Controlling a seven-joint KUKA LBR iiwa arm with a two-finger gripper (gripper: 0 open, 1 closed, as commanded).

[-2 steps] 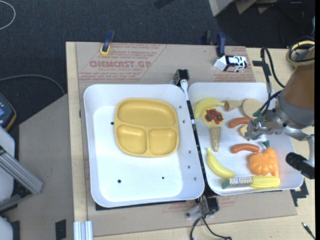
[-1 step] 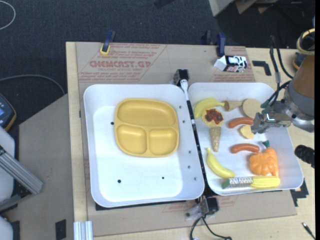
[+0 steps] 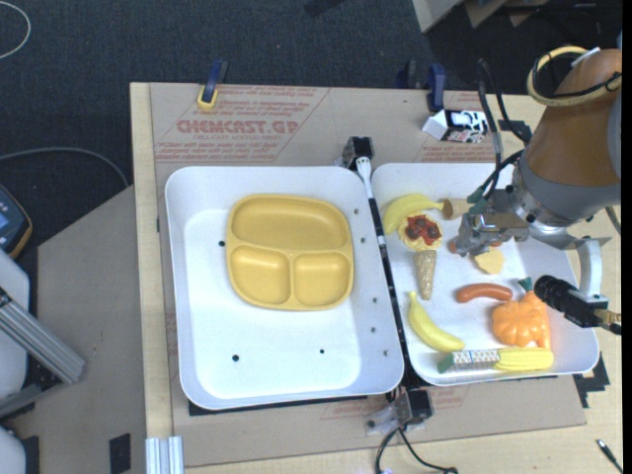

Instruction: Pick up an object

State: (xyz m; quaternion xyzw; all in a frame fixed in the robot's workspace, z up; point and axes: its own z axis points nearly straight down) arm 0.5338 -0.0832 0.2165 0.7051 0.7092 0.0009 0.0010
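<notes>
The right bin (image 3: 449, 184) holds several toy foods. A yellow banana (image 3: 403, 209) lies at its upper left beside a cone (image 3: 426, 275) topped with something red (image 3: 423, 229). Lower down are a sausage (image 3: 484, 292), an orange pumpkin (image 3: 521, 322), a second banana (image 3: 432, 328) and a corn cob (image 3: 523, 360). My gripper (image 3: 477, 241) hangs low over the bin's middle right, just above and left of a pale cheese wedge (image 3: 490, 262). The wrist hides how it stands.
The left bin (image 3: 197, 294) carries a yellow divided plate (image 3: 290, 250). A black part of the arm (image 3: 565, 300) juts over the right bin near the pumpkin. Clamps (image 3: 209, 92) sit at the board's far edge.
</notes>
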